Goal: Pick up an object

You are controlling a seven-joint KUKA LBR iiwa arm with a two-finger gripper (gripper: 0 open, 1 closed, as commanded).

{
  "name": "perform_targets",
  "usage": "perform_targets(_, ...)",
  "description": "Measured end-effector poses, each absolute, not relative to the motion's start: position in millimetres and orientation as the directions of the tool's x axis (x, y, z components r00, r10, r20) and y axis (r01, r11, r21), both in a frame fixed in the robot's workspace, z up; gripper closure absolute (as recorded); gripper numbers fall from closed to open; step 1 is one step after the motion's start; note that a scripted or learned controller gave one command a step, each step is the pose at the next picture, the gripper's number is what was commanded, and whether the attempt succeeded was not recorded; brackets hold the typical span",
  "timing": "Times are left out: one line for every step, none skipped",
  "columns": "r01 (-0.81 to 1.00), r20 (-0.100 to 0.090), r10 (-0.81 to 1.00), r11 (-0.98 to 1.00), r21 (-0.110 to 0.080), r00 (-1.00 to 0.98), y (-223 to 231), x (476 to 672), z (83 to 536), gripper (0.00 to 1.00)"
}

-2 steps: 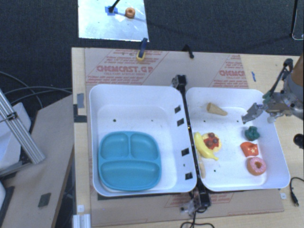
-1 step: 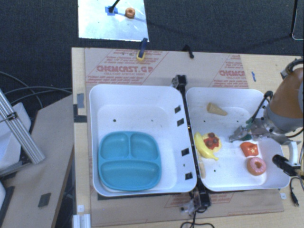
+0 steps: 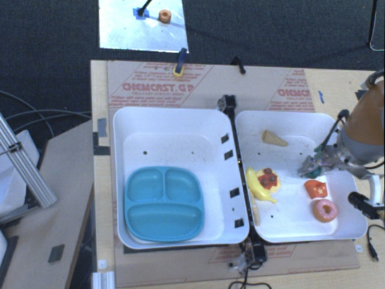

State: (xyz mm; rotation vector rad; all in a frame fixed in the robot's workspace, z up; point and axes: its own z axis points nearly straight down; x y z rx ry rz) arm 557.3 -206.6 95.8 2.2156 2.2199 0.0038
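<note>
The robot's metal jaws [image 3: 310,167] sit low in the right shallow white plastic bin [image 3: 289,120], at the frame's right; how far open they are, or whether they hold anything, cannot be told. Just below them lies a red-orange toy food piece [image 3: 316,189], probably the target, with a pink-frosted toy doughnut [image 3: 325,210] beneath it. Further left are a yellow toy banana [image 3: 258,186] and a tan wedge [image 3: 274,139]. A blue divided plastic plate [image 3: 163,204] fills the left bin [image 3: 168,122].

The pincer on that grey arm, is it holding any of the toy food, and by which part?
Nothing shows between the tips of the pincer. It sits low in the right bin, just above-left of the red piece, apparently apart from it.
</note>
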Motion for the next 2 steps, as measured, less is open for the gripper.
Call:
perform_targets(1.000,-0.011,1.000,0.006,0.012,-0.006,-103,554.6,88,1.00)
perform_targets(1.000,0.000,1.000,0.013,0.019,-0.013,-44,631.8,192,1.00)
